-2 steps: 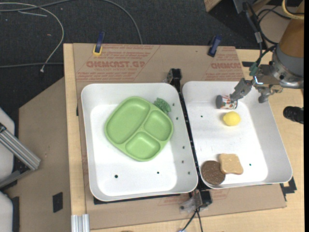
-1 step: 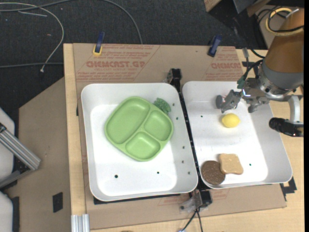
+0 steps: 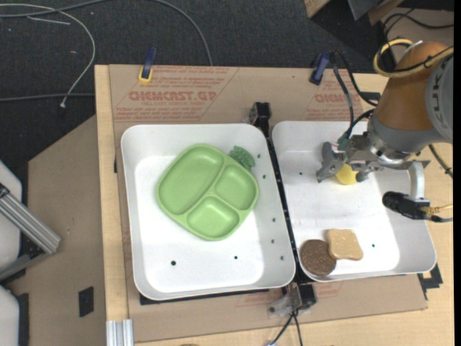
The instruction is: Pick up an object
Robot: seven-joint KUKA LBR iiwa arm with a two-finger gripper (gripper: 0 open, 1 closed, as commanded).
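Underneath everything, a brown cardboard sheet printed with faded red lettering, pinned at the far edge by two blue clamps, lying over dark carpet crossed by a thin grey cable. On the cardboard, two shallow white bins side by side: left bin and right bin, meeting along a dark seam with black clips at the near and far ends. Reaching in from the right, the grey arm with its orange band, bent down over the far half of the right bin. In the left bin, a green divided plate with three compartments, sitting slightly toward the far side, and touching its far right corner a small dark green scrap. At the end of the arm, the gripper, low over the right bin's floor with metal fingers spread on either side of a small yellow object; whether the fingers actually pinch the yellow object cannot be told from this angle. Near the front wall of the right bin, well apart from the gripper, a tan slice of toast touching a round brown cookie just to its left.
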